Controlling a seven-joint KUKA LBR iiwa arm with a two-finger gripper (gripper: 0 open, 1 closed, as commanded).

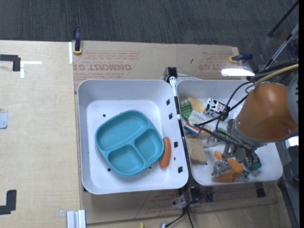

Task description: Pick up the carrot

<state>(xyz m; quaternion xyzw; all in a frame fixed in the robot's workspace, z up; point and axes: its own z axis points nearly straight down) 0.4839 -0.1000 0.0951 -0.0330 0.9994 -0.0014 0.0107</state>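
Observation:
The carrot (227, 175) is an orange piece lying near the front wall of the right bin (270, 174). My gripper (224, 164) is low in that bin, right over the carrot and touching or nearly touching it. The wrist and cables hide part of the carrot. The arm's orange band (265, 112) hangs above the bin's right half.
A blue divided plate (128, 141) lies in the left bin (90, 127), with an orange-red sausage (165, 152) at its right rim. The right bin also holds a green item (186, 109), a black-and-white box (216, 106), a brown bread slice (196, 150) and a teal item (255, 164).

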